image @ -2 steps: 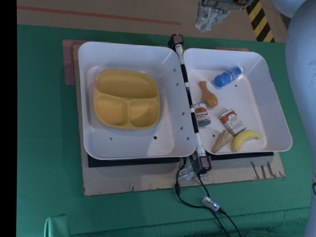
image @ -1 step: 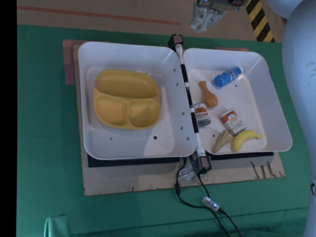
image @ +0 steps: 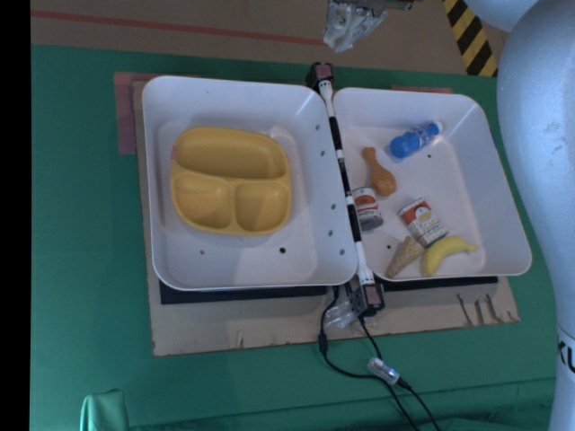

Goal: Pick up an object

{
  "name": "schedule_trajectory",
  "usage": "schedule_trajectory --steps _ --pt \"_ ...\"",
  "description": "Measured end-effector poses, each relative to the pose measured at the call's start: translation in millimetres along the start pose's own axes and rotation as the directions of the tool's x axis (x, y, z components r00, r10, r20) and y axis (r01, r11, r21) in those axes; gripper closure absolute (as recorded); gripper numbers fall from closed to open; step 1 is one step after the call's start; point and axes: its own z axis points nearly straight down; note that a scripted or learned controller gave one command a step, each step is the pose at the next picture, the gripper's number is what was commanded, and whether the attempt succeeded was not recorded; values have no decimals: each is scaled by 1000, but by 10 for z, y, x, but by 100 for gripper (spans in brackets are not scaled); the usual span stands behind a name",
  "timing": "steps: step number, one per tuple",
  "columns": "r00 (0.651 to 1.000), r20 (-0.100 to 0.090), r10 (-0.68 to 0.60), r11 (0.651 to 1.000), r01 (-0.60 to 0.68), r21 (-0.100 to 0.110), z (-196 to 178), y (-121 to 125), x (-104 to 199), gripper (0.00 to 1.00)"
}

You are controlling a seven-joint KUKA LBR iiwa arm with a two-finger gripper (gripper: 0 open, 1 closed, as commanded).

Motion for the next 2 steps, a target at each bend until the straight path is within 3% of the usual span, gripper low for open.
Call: schedule_trajectory --steps 2 --pt "1000 -4 -1 1000 1 -1 -391 -5 1015 100"
